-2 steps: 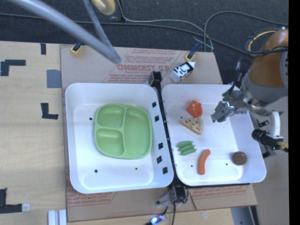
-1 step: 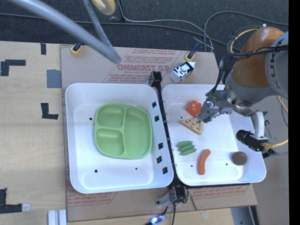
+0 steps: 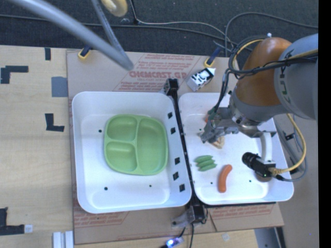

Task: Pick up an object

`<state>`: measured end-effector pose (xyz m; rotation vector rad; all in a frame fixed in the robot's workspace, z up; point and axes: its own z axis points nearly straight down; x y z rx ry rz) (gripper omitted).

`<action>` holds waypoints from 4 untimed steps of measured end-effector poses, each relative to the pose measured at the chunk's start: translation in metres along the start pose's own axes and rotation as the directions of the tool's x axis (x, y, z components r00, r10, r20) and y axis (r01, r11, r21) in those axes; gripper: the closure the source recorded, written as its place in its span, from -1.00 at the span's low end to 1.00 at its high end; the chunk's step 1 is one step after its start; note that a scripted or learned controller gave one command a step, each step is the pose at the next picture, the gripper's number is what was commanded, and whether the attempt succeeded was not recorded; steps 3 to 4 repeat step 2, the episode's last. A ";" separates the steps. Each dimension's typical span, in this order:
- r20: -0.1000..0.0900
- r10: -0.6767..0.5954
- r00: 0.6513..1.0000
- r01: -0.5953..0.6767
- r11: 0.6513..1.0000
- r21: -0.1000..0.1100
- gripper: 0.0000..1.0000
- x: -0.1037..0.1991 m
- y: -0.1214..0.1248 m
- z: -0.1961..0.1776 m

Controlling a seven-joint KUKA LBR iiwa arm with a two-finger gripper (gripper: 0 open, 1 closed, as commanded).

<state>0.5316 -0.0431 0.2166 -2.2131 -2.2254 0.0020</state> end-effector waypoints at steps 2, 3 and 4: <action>0.000 -0.001 1.000 0.001 1.000 -0.001 1.00 0.093 -0.022 -0.005; 0.000 -0.001 1.000 0.001 1.000 -0.001 1.00 0.093 -0.022 -0.005; 0.000 -0.001 1.000 0.001 1.000 -0.001 1.00 0.093 -0.022 -0.005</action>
